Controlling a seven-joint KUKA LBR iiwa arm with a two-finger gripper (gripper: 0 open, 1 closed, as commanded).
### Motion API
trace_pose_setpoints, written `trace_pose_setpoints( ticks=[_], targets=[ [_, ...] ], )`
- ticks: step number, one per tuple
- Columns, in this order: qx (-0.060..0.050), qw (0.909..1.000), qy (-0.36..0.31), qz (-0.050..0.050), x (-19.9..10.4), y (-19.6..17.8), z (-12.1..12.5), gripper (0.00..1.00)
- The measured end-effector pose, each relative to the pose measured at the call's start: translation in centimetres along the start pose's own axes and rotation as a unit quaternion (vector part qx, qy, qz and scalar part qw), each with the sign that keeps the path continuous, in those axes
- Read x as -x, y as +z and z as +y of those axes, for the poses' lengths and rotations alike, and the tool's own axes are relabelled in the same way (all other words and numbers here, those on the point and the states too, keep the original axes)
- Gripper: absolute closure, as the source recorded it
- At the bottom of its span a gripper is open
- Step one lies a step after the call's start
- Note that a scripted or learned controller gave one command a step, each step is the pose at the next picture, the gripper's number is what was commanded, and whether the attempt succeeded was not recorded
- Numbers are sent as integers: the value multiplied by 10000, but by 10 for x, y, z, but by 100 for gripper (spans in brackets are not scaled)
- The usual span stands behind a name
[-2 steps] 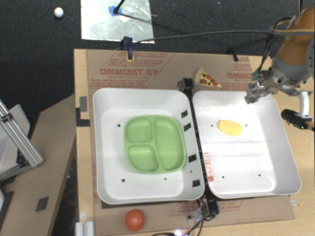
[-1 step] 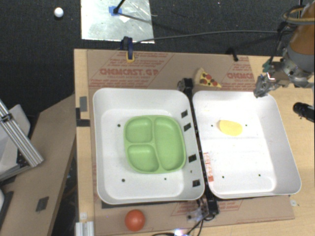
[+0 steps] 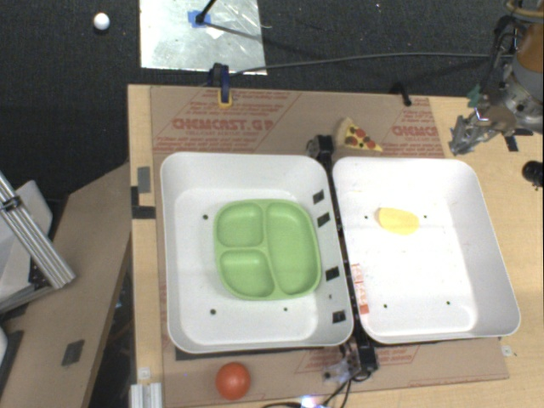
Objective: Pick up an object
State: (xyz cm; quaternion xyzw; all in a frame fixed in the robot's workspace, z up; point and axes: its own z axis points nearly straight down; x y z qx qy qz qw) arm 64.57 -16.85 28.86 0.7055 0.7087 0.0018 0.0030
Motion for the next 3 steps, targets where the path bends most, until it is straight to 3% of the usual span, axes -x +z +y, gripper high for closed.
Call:
trace_pose_setpoints(
  ticks=[3],
  targets=[
    [-29, 10000, -24, 16, -153, 25, -9, 100]
  ],
)
